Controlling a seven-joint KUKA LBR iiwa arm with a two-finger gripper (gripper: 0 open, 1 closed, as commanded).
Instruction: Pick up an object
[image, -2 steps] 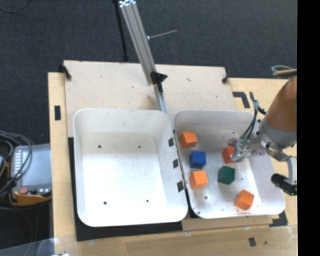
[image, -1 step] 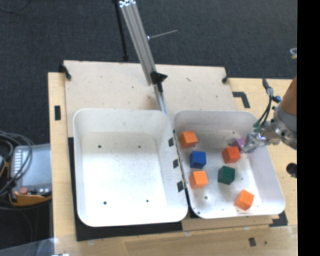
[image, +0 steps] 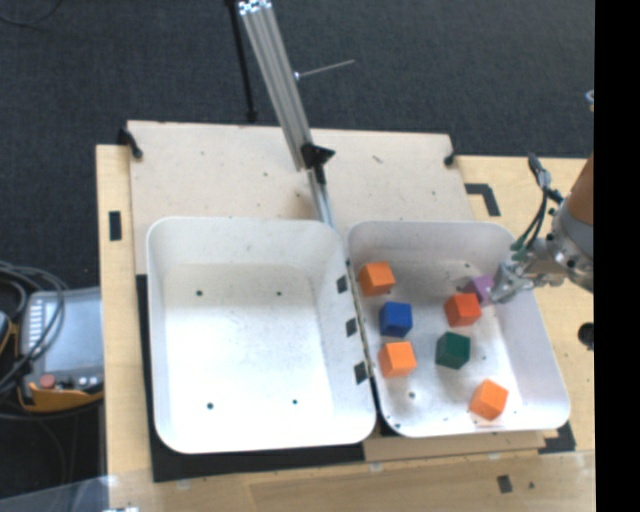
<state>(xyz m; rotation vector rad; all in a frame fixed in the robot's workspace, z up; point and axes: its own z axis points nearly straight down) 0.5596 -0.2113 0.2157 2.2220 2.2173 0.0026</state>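
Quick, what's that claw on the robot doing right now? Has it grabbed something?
Gripper: down in the right bin, right by a purple block and a red block; whether it is open, shut or holding anything cannot be told.

Just beside the claw (image: 505, 283) sits a small purple block (image: 481, 288), partly hidden. A red cube (image: 462, 308) lies near it; green (image: 453, 350), blue (image: 396, 318) and three orange cubes (image: 398, 357) lie farther off.
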